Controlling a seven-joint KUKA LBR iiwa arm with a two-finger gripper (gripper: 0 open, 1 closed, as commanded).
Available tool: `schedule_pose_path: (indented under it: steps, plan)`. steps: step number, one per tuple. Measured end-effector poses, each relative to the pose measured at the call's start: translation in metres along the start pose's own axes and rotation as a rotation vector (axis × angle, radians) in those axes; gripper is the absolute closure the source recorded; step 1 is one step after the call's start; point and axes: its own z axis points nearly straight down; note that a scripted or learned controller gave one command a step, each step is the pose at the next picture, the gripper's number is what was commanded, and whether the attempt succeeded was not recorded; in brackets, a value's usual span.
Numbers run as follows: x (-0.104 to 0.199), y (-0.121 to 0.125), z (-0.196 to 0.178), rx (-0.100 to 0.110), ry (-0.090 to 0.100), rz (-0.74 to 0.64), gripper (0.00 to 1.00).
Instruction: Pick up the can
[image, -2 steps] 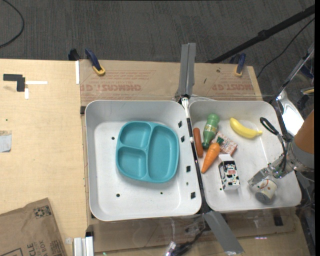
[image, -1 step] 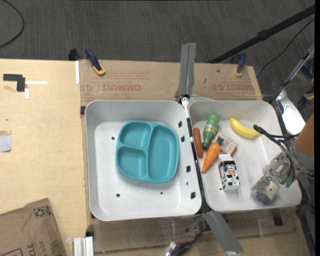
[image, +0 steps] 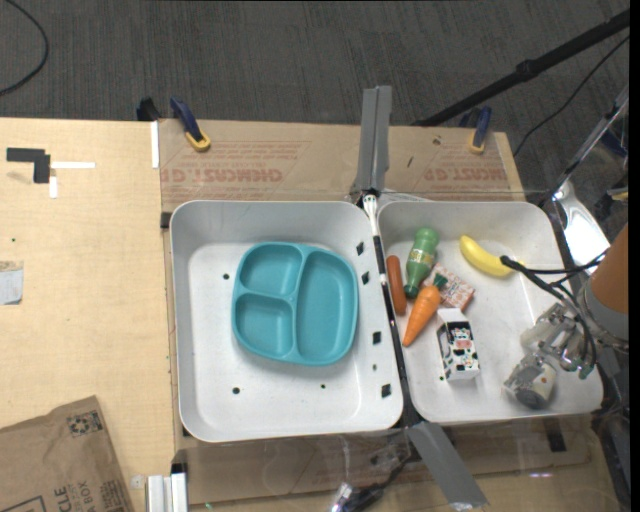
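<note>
From the overhead camera, the small grey metal can (image: 530, 385) lies tipped on its side at the lower right of the frame, in the right white bin (image: 500, 412), touching the two-finger gripper (image: 552, 352) that sits just above it. I cannot tell how the gripper is set. The can looks stiff, light and slick, likely to roll; taking it across its round body seems safest. Nearby lie a yellow plastic banana (image: 484, 257), an orange toy carrot (image: 423, 312), a green bottle (image: 422, 259) and a white milk carton (image: 459, 347). The cardboard (image: 330, 170) at the upper middle reads "CHEMCOST.ORG", upside down.
</note>
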Motion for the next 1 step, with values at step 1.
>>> schedule_pose_path:
  steps: [1]
  plan:
    - [-0.0006,0.0010,-0.0089,-0.001,-0.002,0.001,1.00]
